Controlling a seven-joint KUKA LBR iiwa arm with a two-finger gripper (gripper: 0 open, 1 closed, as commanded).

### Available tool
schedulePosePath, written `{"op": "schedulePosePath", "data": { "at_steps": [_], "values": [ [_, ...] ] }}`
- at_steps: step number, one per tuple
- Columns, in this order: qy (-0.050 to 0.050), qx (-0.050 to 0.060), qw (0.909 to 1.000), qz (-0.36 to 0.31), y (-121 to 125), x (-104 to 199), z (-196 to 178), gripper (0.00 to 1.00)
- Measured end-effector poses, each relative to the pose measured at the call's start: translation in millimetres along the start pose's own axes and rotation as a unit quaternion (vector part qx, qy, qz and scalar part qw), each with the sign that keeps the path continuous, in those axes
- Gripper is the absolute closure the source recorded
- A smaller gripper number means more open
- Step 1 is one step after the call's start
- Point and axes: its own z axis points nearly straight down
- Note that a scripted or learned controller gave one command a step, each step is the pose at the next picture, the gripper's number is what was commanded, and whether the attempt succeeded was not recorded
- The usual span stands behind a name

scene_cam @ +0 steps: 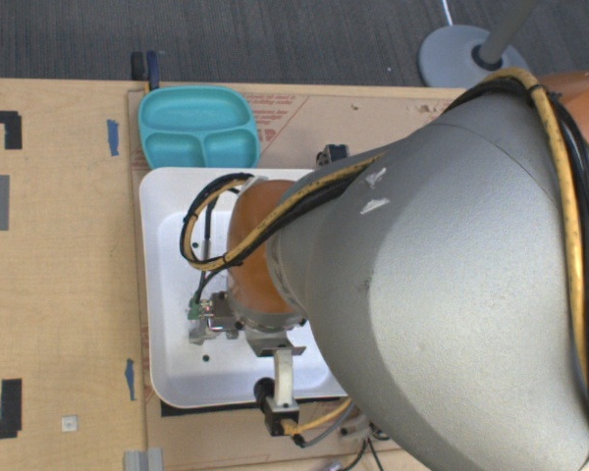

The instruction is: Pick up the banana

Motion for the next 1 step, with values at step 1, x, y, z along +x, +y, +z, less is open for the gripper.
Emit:
{"op": "schedulePosePath", "data": {
  "at_steps": [1],
  "values": [
    [-0.001, 0.001, 0.9717, 0.236, 19.5, 3.5, -13.3, 0.0]
  ]
}}
